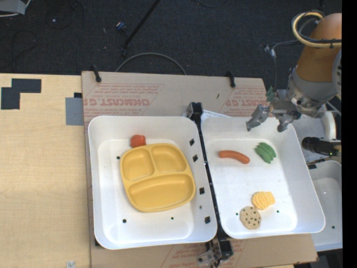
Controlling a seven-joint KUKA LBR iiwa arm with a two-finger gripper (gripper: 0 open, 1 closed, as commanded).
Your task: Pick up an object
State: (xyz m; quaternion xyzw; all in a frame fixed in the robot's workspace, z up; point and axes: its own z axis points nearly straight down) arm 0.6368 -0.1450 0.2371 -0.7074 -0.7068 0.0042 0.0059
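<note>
The end effector (271,120) hangs with its fingers spread apart and nothing between them, over the far edge of the right bin (312,205). In that bin, nearest it, lies a green pod (265,152), with a sausage (234,157) beside the pod. Nearer the bin's front edge sit a yellow piece (263,199) and a cookie (250,217).

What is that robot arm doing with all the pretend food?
The robot arm is trying to pick something up. Its claw hangs open over the far edge of the right bin, holding nothing yet. Below it in that bin lie a hot dog, a green pea pod, a yellow corn piece and a cookie. The left bin has a yellow divided tray and a small red toy beside it.
</note>
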